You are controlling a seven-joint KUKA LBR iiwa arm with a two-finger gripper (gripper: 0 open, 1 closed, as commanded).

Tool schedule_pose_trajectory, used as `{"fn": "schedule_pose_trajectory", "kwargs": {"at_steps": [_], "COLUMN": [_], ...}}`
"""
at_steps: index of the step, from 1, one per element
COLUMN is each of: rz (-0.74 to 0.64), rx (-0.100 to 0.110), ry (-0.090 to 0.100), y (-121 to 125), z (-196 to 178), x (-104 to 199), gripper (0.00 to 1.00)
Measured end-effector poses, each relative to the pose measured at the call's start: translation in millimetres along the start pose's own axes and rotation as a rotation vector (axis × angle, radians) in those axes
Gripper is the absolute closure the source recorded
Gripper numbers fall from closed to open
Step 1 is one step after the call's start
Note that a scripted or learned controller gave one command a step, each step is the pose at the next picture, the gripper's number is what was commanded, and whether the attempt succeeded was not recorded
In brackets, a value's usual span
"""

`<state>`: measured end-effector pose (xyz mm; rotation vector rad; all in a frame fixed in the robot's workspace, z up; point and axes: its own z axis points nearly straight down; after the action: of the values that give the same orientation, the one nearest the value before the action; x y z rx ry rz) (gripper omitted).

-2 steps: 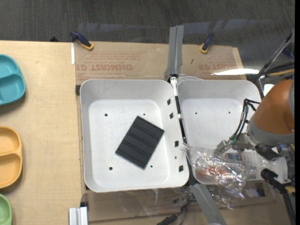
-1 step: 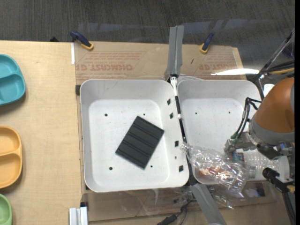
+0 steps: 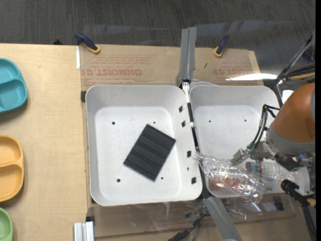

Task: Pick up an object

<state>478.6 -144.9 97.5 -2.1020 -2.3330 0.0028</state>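
A flat black ribbed slab point(image 3: 150, 151) lies tilted in the left bin point(image 3: 100, 134). A crinkled clear plastic packet point(image 3: 233, 177) with reddish contents rests along the front of the right bin point(image 3: 225, 119). My gripper point(image 3: 249, 160) reaches in from the right, under the orange band of the arm point(image 3: 300, 117), and hangs low over the packet's right end. Its fingers are lost against the shiny plastic.
Teal point(image 3: 10, 92), orange point(image 3: 9, 167) and green point(image 3: 4, 225) trays sit on the wooden bench at far left. Cardboard point(image 3: 130, 67) held by clamps point(image 3: 88, 43) lies behind the bins. A grey divider bar point(image 3: 187, 54) runs between them.
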Motion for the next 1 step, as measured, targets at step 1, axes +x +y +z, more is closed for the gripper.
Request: {"fn": "schedule_pose_trajectory", "kwargs": {"at_steps": [1], "rz": [0.002], "rx": [0.002], "ry": [0.0], "y": [0.3], "z": [-7.1], "x": [-1.0], "gripper": [1.0]}}
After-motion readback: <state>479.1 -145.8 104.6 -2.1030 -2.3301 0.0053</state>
